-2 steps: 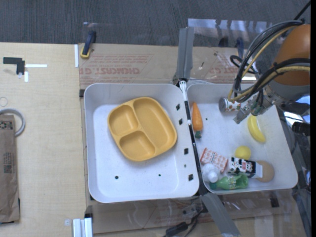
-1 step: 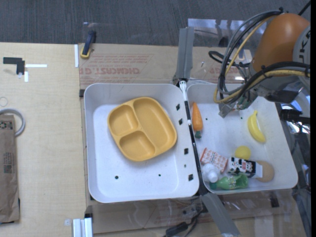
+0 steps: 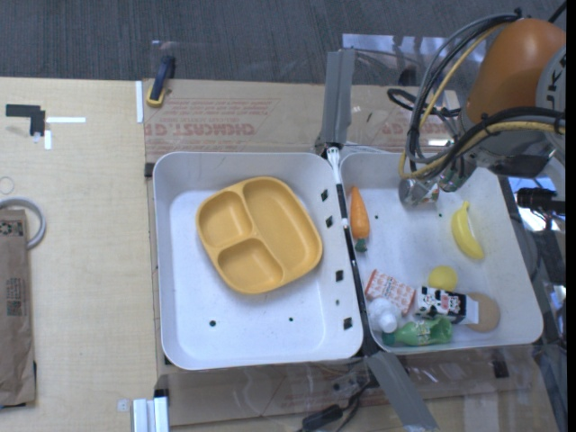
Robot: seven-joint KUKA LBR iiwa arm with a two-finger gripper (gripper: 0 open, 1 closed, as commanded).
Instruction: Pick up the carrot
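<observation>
The carrot [image 3: 359,214] is orange with a green end. It lies lengthwise against the left wall of the right bin [image 3: 513,241], near the divider between the bins. My gripper [image 3: 418,192] hangs over the back of the right bin, a short way right of the carrot and slightly behind it, apart from it. Cables and the orange wrist band [image 3: 520,61] cover much of the gripper from above.
A yellow banana [image 3: 466,232] lies right of the gripper. A lemon [image 3: 442,278], a red-and-white packet [image 3: 389,288], a black-and-white carton [image 3: 443,304], a green bag [image 3: 421,332] and a tan disc [image 3: 486,311] crowd the right bin's front. A yellow divided plate [image 3: 259,233] sits in the left bin [image 3: 180,313].
</observation>
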